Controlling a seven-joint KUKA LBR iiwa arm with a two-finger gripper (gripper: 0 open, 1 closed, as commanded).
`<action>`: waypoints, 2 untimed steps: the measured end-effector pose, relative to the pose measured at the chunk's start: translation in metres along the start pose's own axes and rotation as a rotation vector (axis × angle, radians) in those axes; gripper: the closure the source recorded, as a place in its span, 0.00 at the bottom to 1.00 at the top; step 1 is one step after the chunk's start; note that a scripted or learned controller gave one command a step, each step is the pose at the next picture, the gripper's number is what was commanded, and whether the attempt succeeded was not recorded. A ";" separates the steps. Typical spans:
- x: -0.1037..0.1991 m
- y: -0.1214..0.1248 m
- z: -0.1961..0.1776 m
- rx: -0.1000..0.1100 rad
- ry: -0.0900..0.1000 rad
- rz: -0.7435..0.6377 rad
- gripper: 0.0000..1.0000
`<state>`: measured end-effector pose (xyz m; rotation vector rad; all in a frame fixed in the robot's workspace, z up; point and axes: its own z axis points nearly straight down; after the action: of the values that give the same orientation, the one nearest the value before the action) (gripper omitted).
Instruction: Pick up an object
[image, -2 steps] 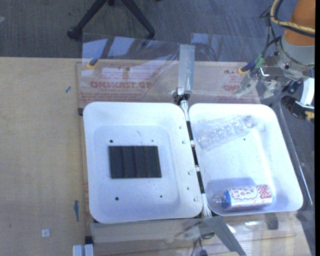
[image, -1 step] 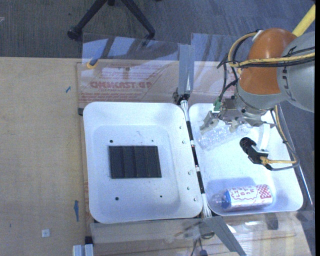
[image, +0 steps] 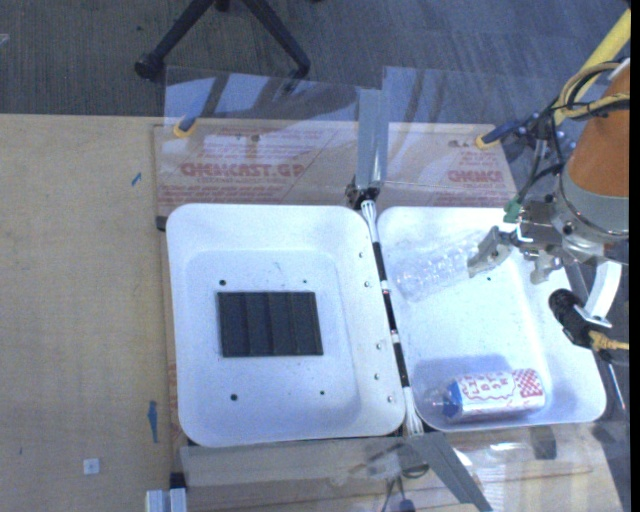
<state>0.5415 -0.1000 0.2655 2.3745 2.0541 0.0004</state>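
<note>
Two shallow white plastic bins sit side by side on the bench, and I take them in order of size. First, the step in hand as I judge it: the grey arm with the orange band (image: 600, 160) reaches in from the right, and its two-finger gripper (image: 500, 250) sits at the near end of a clear, crumpled plastic bottle (image: 438, 268). I cannot tell from this angle whether it is parted or closed, or whether the bottle is between its tips, so I would not count this as a grasp. To do it well, I would centre over the bottle's body, not its end, align across its narrow width, and close gently, since thin clear plastic probably buckles and slips. Now the containers. The left bin (image: 200, 240) holds one dark grey ribbed rectangular block (image: 270, 323) lying flat near its middle. The right bin (image: 530, 320) holds the clear bottle, lying tilted in its upper half, and a small white bottle with red print and a blue cap (image: 492, 392) on its side along the lower edge, well apart from the gripper.
</note>
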 end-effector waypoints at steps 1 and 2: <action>-0.052 -0.046 0.029 0.004 0.001 -0.071 0.00; -0.010 -0.056 0.176 -0.005 0.002 0.101 0.00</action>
<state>0.4845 -0.1024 0.0890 2.4735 1.9306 0.0079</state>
